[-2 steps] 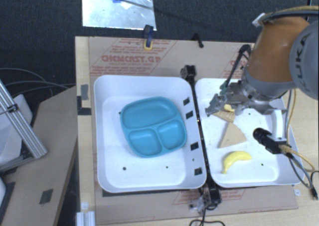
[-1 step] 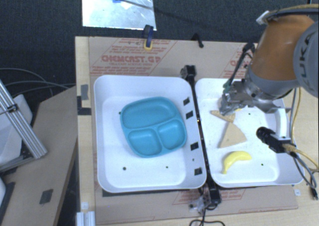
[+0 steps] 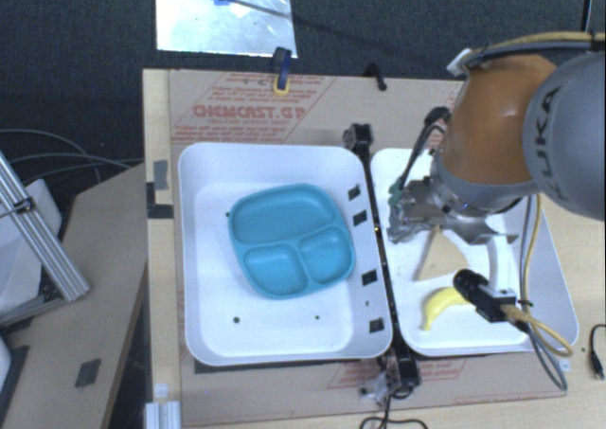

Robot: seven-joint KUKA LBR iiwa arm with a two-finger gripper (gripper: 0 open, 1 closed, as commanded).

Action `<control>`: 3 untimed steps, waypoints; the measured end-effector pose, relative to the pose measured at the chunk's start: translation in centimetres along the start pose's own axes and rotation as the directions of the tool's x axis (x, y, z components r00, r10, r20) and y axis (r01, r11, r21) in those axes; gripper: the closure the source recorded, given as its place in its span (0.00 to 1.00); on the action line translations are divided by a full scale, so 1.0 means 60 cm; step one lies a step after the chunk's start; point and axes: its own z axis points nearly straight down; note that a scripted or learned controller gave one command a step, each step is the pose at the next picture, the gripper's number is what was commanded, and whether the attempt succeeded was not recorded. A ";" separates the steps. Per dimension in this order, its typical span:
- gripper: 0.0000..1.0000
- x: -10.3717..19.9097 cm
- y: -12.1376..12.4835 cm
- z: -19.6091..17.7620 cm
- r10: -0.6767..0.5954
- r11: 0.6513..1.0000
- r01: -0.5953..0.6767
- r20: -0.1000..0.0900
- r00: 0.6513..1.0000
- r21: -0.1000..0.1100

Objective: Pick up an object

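A: So, where is everything, taking the blue divided plate [image 3: 287, 240] in the left bin [image 3: 204, 219] as the mark?

B: To its right, in the right bin [image 3: 559, 309], hangs the gripper [image 3: 402, 219]; the banana [image 3: 438, 305] lies lower right.

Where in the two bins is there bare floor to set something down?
Left bin: a strip in front of the blue tray, plus its back left corner. Right bin: crowded by the arm, gripper and banana.
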 end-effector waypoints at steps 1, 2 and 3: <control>1.00 0.143 -0.008 -0.059 -0.008 1.000 0.008 -0.004 1.000 -0.004; 1.00 0.050 -0.043 -0.256 0.007 1.000 -0.007 0.000 1.000 -0.011; 1.00 0.171 -0.046 -0.276 -0.002 1.000 0.002 -0.001 1.000 -0.004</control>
